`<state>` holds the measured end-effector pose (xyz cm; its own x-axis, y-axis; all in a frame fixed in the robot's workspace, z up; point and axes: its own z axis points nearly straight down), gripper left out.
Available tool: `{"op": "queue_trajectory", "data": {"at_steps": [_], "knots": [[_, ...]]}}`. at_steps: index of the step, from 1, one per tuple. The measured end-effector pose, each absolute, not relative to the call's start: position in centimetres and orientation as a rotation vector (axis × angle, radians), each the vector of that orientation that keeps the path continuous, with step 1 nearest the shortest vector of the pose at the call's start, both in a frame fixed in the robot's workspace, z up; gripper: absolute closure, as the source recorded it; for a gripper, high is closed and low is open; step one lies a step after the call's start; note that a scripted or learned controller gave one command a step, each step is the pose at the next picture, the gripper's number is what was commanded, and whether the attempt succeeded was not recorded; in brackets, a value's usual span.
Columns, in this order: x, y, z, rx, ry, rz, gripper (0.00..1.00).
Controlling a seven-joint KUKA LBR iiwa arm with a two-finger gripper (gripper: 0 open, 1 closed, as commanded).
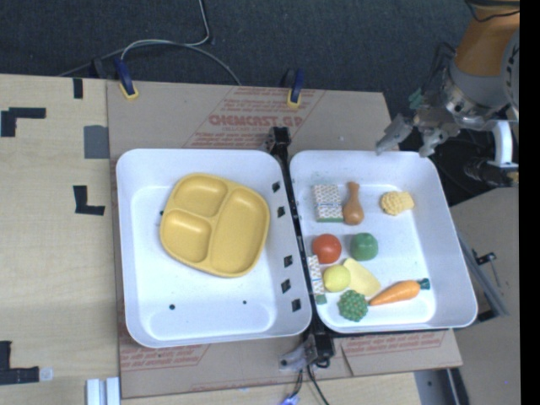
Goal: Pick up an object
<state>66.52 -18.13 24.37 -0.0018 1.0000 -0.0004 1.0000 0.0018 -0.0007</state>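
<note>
My gripper point(412, 139) hangs above the far right corner of the right bin point(447, 226), open, with nothing between its two spread fingers. In that bin lie a drumstick point(353, 204), a sandwich cracker point(327, 202), a yellow cookie point(396, 202), a red tomato point(327, 247), a green ball point(364, 246), a lemon point(336, 278), a cheese wedge point(363, 277), a carrot point(396, 292) and a broccoli floret point(353, 305). All the toys lie below and left of the gripper, apart from it.
The left bin point(139, 251) holds a yellow divided plate point(214, 224). Black clips point(279, 138) join the bins along the middle seam. Two clamps point(126, 81) and a cable point(202, 15) sit at the bench's far edge.
</note>
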Motion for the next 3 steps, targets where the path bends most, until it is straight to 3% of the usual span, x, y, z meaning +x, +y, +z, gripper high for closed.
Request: {"op": "queue_trajectory", "data": {"at_steps": [1,2,3], "knots": [[66.8,-12.5,15.7,-2.217,-2.221,0.003,0.0],[62.8,-12.3,9.1,-2.225,-2.23,-0.015,0.0],[63.0,-12.1,10.3,-2.222,-2.23,-0.022,1.0]]}}
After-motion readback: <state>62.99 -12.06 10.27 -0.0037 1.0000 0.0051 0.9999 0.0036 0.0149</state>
